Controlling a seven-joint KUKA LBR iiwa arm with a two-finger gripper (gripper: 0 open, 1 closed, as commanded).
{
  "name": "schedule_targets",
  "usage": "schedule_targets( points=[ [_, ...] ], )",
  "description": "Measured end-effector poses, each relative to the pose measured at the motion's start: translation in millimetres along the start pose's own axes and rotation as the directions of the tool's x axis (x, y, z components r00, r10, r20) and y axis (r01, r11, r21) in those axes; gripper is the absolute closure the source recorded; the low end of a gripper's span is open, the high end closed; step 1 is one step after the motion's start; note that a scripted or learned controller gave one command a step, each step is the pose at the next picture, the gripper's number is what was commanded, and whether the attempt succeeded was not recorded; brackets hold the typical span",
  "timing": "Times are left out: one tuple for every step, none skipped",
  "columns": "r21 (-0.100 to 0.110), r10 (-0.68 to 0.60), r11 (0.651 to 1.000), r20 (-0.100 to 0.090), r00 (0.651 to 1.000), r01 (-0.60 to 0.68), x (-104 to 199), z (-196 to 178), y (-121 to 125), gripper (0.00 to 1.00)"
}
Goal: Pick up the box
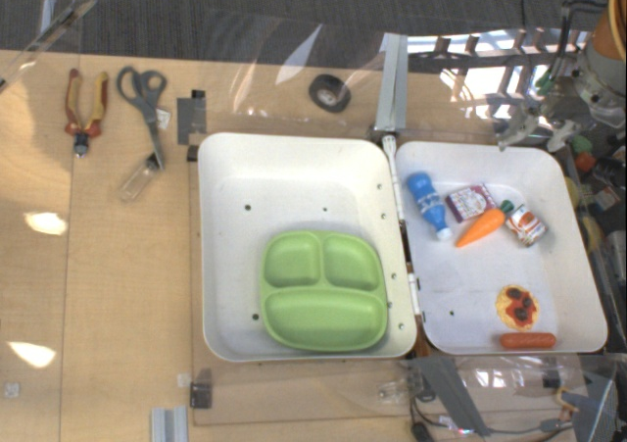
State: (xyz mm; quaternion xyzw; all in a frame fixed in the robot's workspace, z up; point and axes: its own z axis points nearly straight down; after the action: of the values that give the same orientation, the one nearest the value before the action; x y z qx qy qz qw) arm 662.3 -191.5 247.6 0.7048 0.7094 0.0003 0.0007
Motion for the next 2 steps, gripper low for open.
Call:
schedule_targets(
  points=[
    [-0.005, -0.056, 0.998, 0.001, 0.998, 0.056, 4.8, 142.8, -9.1, 0.0],
    [-0.026, -0.166, 0.986, 0.012, 0.986, 0.166, 61.4, 149.0, -20.1, 0.0]
  ],
)
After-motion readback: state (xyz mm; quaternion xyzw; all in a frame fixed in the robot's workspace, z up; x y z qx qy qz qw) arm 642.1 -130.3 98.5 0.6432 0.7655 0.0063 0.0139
